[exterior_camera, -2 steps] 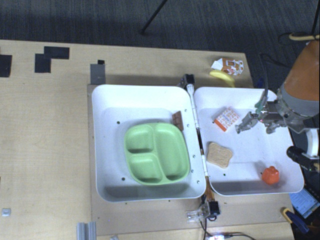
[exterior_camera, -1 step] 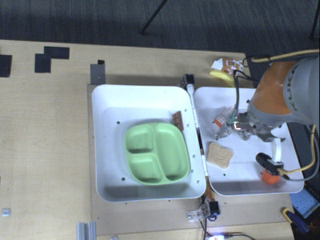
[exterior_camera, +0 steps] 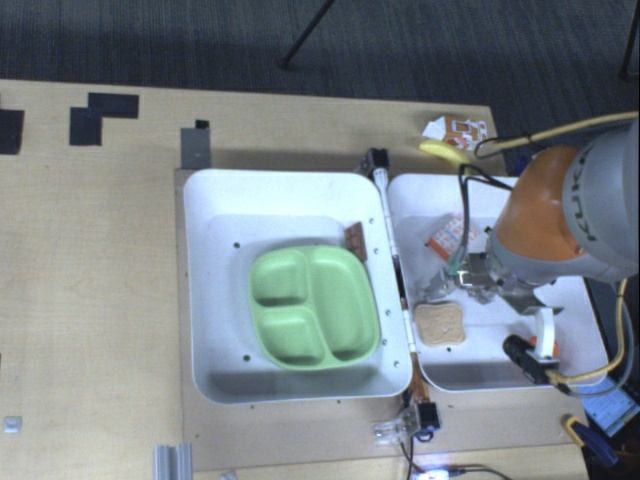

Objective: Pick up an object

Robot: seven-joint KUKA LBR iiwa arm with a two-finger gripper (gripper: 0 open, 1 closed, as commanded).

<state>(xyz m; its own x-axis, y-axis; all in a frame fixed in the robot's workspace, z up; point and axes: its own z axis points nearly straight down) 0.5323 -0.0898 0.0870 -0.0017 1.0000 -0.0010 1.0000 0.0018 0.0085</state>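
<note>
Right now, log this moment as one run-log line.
arm: over right bin | gripper: low, just above tan bread slice, fingers unclear | nothing seen held | left bin: green divided tray

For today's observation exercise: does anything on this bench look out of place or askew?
Yes. A yellow item and a crumpled wrapper lie on the bench outside the right bin, beyond its far rim. The green divided plate sits slightly askew in the left bin.
</note>
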